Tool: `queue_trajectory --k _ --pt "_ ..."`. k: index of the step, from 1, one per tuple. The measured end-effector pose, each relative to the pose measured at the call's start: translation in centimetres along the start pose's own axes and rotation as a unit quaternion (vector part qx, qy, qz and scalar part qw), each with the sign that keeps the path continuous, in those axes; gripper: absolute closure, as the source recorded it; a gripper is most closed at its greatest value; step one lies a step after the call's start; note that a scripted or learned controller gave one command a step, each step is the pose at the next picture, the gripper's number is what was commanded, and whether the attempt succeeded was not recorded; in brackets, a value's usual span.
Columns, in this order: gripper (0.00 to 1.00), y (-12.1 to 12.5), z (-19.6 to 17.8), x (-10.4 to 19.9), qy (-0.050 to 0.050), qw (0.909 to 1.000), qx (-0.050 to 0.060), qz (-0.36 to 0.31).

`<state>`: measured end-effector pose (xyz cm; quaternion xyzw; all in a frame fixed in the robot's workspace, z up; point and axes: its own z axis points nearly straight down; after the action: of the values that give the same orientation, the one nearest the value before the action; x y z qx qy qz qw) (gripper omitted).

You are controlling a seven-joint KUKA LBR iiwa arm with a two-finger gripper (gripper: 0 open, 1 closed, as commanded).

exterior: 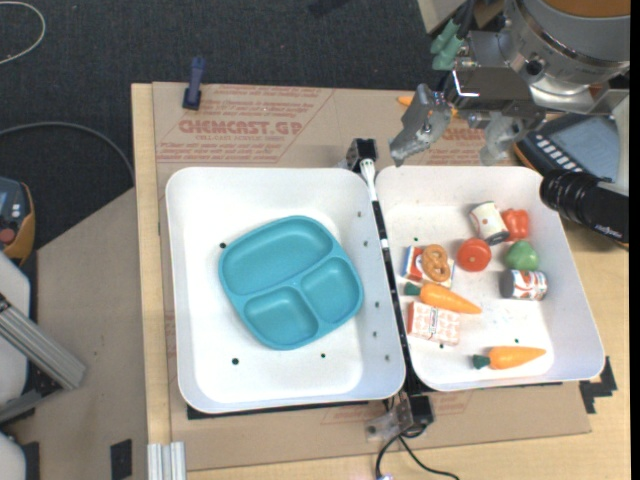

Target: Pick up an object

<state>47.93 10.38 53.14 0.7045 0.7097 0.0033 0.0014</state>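
Brown board covers the counter (250, 118), with two white bins side by side on it. Toys crowd the right bin (570, 338): two carrots (449, 298), a tomato (474, 256), small cans (523, 284), a pretzel packet (430, 263), a carton (436, 323). Above that bin's far left corner hangs the pincer (452, 134), its fingers spread apart, nothing between them. Nearer the counter's left edge, the left bin (190, 268) carries a teal divided tray (289, 281).

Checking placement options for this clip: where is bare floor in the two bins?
Left white bin: bare strips ring the teal three-compartment plastic plate, widest along its near edge. Right white bin: bare at its far-left corner; toys crowd the middle, from the red tomato to the orange carrot.
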Motion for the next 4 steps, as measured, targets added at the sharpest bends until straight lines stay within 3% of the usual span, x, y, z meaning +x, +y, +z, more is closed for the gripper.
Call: queue_trajectory --k 1,2,3,4 --pt "0.0 -0.3 14.2 8.1 -0.003 0.9999 0.011 -0.001" --pt "0.0 0.1 2.4 2.2 0.0 1.0 -0.004 0.007" --pt "0.0 0.0 -0.6 8.5 0.0 1.0 0.0 0.0" --pt "1.0 0.1 -1.5 8.2 0.0 1.0 0.0 0.003"
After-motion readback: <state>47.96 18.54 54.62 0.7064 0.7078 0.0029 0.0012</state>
